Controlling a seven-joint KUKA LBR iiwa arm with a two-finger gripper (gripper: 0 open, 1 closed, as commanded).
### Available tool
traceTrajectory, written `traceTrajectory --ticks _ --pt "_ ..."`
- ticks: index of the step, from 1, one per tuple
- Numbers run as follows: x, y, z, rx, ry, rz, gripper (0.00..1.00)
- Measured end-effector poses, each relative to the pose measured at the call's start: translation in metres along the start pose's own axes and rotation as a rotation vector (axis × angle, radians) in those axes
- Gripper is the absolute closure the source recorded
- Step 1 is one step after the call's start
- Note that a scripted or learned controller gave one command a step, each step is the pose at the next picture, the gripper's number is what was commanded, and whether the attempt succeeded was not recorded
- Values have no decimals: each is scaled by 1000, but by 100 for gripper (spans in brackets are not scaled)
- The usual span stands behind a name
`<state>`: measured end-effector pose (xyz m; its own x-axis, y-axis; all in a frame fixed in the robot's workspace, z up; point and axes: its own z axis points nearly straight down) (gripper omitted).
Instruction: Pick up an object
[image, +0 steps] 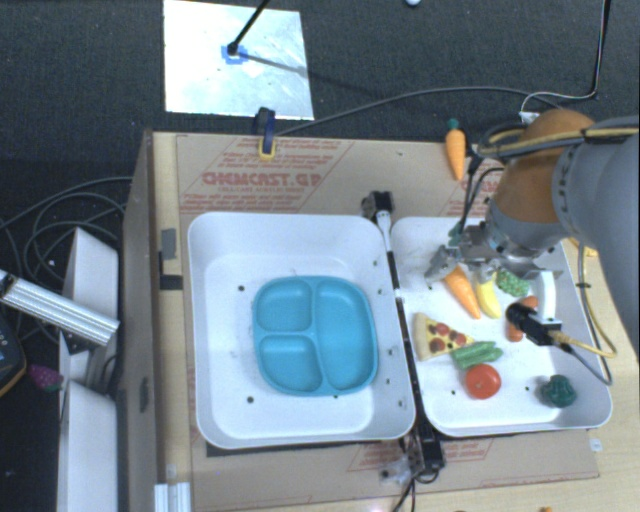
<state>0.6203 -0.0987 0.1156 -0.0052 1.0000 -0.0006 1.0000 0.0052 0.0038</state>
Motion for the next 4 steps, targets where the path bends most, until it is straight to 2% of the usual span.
traceTrajectory --ticks 1,2,3,4 --pt "0 1 -11 -2 0 -2 100" --pt "0 1 -11 -2 0 -2 0" --pt "-24 9 31 3 0 4 0" --pt "-24 10 20 -1 -1 2 100"
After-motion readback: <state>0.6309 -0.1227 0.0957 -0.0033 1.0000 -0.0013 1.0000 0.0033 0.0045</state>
